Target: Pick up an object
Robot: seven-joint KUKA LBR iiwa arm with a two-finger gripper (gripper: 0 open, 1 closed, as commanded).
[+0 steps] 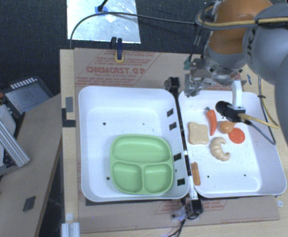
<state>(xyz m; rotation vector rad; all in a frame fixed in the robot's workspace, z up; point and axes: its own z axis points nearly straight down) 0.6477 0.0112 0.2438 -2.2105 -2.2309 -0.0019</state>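
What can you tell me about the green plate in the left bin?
The plate is pale green, looks like plastic, with rounded corners and three compartments: one long at the far side, two smaller at the near side. It lies flat, right side up, on the floor of the left bin, toward its near right corner, touching only the bin.

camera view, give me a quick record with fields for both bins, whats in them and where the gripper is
left bin: holds a green divided plate, compartments bare
right bin: holds toy foods
foods: bread slice, carrot, croissant, red slice, orange round piece, brown stick near the divider
gripper: above the right bin's far left corner, apart from the foods
task state: nothing picked up yet
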